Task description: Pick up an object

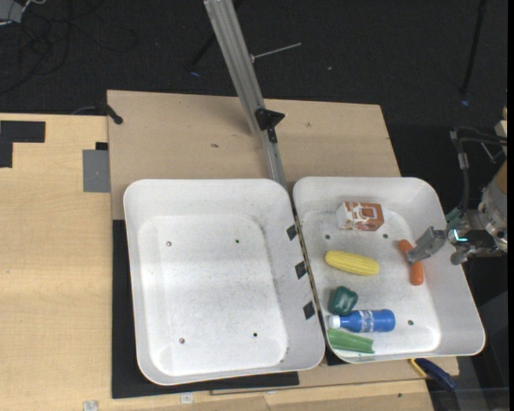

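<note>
**A:** ok so where's the arm at right now?

**B:** Coming in from the right side. The gripper [432, 245] sits just over the right edge of the right bin [445, 336], grey fingers pointing in toward the toys. Honestly can't tell if the fingers are spread or pinched from where I'm standing, it's small and kinda blurry. Nothing visibly between them.

**A:** what's closest to it?

**B:** A little orange carrot-looking piece [412, 262], lying right beside the fingertips, maybe touching, hard to say. It's resting on the bin floor.

**A:** and the rest of the stuff?

**B:** All in that same right bin. There's a yellow corn cob [352, 263] lying flat near the middle, a red-and-white carton [361, 215] up toward the far side, a dark green pepper [343, 299] below the corn, then a blue bottle [365, 320] on its side with the white cap pointing left. A light green flat thing [351, 342] sits at the near rim, just under the bottle.

**A:** left bin?

**B:** The left bin [146, 204] is right next to it, rims touching along the middle where the black clips [301, 269] are. A metal rail [240, 67] slants up from the bench behind both bins.
</note>
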You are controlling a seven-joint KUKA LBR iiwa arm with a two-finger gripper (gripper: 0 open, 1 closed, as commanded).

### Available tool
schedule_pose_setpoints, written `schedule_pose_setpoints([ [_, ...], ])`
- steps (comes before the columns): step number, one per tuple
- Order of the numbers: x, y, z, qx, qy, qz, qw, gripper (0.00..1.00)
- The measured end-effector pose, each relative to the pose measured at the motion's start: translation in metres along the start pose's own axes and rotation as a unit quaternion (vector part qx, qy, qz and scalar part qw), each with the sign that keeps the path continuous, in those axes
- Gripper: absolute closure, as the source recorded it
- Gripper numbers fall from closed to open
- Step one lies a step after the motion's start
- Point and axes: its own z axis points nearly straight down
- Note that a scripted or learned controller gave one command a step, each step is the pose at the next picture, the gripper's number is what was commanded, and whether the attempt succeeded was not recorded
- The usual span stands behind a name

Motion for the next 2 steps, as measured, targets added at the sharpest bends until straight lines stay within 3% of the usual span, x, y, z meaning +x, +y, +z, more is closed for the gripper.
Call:
schedule_pose_setpoints([
  [1, 0.000, 0.001, -0.002, -0.002, -0.001, 0.001, 1.0000, 0.00],
  [2, -0.008, -0.003, 0.047, 0.000, 0.000, 0.000, 1.0000, 0.00],
])
